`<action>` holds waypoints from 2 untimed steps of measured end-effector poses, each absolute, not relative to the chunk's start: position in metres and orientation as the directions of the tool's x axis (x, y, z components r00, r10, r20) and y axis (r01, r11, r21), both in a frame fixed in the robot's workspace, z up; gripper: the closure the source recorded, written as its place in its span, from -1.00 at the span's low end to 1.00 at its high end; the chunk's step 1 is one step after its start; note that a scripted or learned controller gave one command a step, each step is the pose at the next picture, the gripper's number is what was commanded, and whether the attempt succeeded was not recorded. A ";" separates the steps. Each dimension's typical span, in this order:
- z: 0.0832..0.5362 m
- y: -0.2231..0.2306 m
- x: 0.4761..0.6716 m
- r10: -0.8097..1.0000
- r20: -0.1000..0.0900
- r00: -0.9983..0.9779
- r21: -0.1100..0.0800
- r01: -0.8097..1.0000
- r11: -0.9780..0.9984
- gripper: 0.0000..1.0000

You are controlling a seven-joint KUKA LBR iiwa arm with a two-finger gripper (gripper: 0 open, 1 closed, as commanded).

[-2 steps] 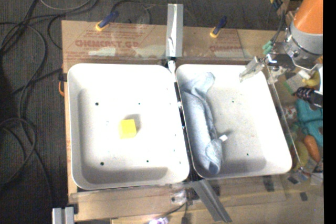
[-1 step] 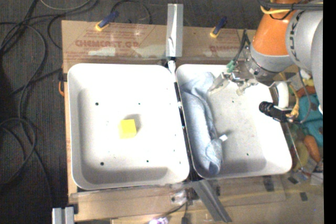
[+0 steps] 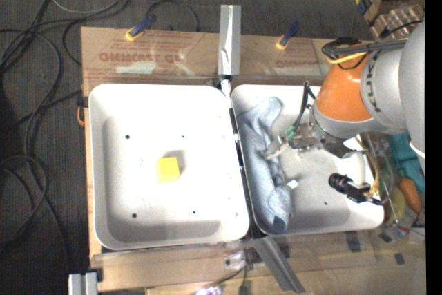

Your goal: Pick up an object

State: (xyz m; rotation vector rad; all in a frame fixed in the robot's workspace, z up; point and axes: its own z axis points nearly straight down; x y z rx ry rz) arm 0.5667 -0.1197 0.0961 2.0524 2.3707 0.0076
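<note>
Camera view, one slanted look down on both bins. My arm (image 3: 387, 90) enters from the right edge of the frame, with the orange band (image 3: 342, 97) over the upper right part of the right bin (image 3: 324, 214). My gripper (image 3: 283, 147) sits in the left half of that bin, right at the grey-blue cloth (image 3: 266, 162). Contact looks likely but I can't confirm it. How wide my grip is set, I cannot tell; the wrist blocks it.

The cloth runs as a long crumpled strip along the right bin's left wall, from near the upper rim down to the lower left corner. It is pressed against that wall, so there is little room on its left side. To its right the bin floor is bare towards the lower right corner.

The left bin (image 3: 103, 114) holds one yellow block (image 3: 169, 168), slightly below centre and well apart from all four walls, with bare white floor all round it. The two bins touch along their shared middle rim.

Above that rim a metal bar (image 3: 229, 38) stands at top centre. A cardboard sheet (image 3: 152, 55) lies under the bins, with a clamp (image 3: 140, 27) on its upper edge. Black cables (image 3: 41, 100) loop on the dark floor at the left of the frame.
</note>
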 end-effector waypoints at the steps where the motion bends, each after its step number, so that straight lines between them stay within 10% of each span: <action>1: 0.094 -0.119 0.535 0.980 -0.009 -0.199 0.024 0.980 0.199 -1.00; 2: 0.104 -0.117 0.536 0.980 -0.004 -0.201 0.025 0.979 0.201 1.00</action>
